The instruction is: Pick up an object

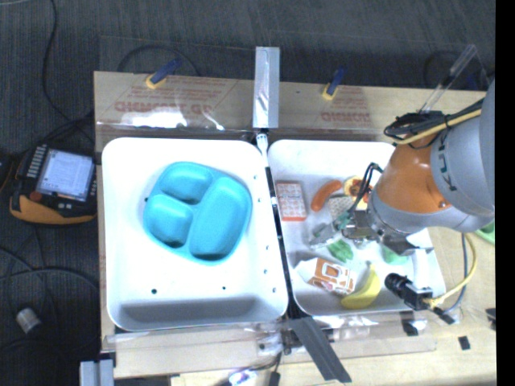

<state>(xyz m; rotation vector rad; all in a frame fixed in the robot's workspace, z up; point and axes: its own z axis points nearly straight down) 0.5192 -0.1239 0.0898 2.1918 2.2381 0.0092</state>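
My gripper [351,225] hangs low over the middle of the right bin [283,240], reaching in from the right under the orange wrist band. Right below and beside it lie a green item [340,250] and a grey-white piece [322,232]. An orange and white carton [331,275] and a yellow banana [364,289] lie nearer the front. A red-orange sausage shape [326,193], a yellow and red toy [354,186] and a printed orange card [290,200] lie toward the back. Nothing is visibly lifted.
The left bin [121,240] holds a blue divided plate [197,209]. Another green piece [394,255] sits by the arm's far side. A black fitting [402,288] and yellow cable run along the right bin's front right corner.
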